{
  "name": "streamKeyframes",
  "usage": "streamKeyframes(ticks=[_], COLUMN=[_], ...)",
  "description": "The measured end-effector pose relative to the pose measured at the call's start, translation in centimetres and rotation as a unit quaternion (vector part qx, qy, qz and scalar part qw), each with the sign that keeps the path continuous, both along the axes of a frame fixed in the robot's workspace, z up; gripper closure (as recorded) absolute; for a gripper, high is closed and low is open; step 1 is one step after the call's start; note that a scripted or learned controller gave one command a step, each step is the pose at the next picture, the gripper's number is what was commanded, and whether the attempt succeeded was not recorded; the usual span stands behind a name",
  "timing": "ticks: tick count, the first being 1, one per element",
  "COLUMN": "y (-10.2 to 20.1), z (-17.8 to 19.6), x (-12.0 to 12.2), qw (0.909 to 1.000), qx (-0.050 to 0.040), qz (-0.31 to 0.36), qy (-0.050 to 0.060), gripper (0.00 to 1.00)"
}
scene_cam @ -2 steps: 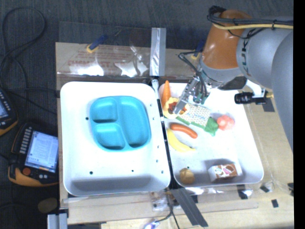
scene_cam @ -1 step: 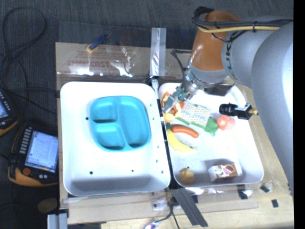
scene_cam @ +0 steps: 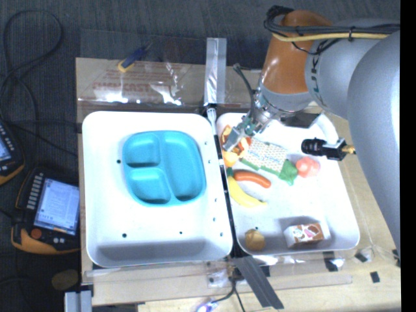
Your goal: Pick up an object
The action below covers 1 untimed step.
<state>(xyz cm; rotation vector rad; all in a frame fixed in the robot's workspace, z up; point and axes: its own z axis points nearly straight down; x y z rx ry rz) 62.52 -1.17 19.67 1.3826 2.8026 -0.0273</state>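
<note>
As you look down on the bench, the gripper (scene_cam: 235, 135) sits low in the far left corner of the right bin (scene_cam: 328, 197), beside the wall it shares with the left bin (scene_cam: 104, 194). You cannot tell from this angle whether the gripper is released or clenched, and nothing is plainly seen in its grasp. Directly under it lies a small orange-and-red piece (scene_cam: 231, 149), possibly a toy food item, though the wrist blurs its outline. Just beside that piece, toward the bin's middle, rests a patterned packet (scene_cam: 268, 155) with a green end. A red sausage (scene_cam: 251, 178) lies near the packet, and a yellow banana (scene_cam: 244, 195) lies just beside the sausage. A pink-red ball (scene_cam: 308, 166) sits next to the packet's green end. At the near edge you find a brown round object (scene_cam: 254, 239) and a small carton (scene_cam: 304, 233), apart from each other. A blue divided tray (scene_cam: 162, 168) occupies the left bin. The arm (scene_cam: 292, 57) enters from the upper right.
</note>
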Motion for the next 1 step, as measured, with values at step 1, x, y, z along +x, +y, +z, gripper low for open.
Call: streamKeyframes(ticks=[1], y=[5.26], z=[5.55], x=[0.32], qw=[0.9905], qx=[0.0094], qz=[-0.137], qy=[0.002], gripper=[1.0])
